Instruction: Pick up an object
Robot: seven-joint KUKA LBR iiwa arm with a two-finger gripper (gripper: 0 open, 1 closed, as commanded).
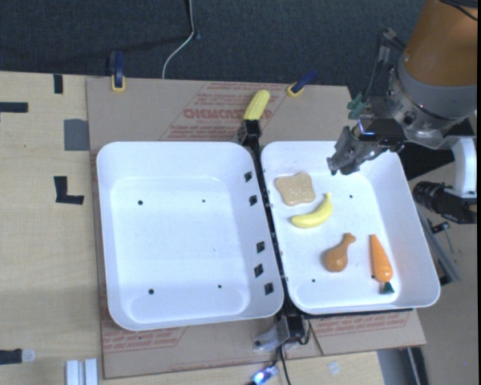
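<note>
Left bin, nearest, holds nothing | right bin gathers all pickables: banana, toast, drumstick, carrot | gripper above far edge, holding nothing, jaw state unclear, likely poised over toast and banana

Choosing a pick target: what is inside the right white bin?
The right shallow white bin holds a tan toast slice, yellow banana, brown drumstick and orange carrot. The claw covers some floor.

Below my hand in the right bin I see toast, banana, drumstick, carrot.
</note>
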